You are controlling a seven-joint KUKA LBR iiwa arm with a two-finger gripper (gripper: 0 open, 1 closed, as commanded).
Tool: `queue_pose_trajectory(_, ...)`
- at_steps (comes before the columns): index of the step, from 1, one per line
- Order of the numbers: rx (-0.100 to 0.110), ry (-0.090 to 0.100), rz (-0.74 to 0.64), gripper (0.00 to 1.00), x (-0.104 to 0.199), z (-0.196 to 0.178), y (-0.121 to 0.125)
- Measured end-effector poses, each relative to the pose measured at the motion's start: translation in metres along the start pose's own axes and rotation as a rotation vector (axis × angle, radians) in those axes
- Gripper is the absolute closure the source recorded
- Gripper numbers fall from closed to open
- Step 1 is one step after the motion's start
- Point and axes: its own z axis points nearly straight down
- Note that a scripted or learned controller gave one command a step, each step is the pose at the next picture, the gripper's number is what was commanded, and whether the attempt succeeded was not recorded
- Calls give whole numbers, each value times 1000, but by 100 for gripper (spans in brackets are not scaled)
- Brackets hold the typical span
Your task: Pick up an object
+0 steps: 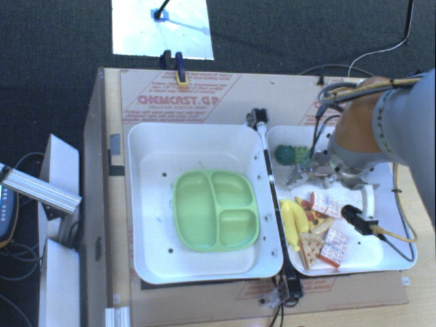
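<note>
We had the gripper (308, 176) low in the right white bin (381, 259), beside the green broccoli-like toy (289, 154); its grip we could not tell. Next: close and lift.

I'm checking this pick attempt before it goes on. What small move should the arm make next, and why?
Probably a short, straight descent. The gripper sits over the right bin, beside the green toy at the bin's far end, with nothing visibly between its fingers. The bananas and crackers lie nearer the camera, so the green toy looks the closest target.
</note>
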Motion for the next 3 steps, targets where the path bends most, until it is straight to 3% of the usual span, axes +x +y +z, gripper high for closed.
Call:
queue_pose_trajectory(1,60,9,-8,0,4,4,68)
queue_pose_trajectory(2,59,15,-9,0,-20,5,68)
queue_pose_trajectory(3,70,15,-11,100,-21,-3,66)
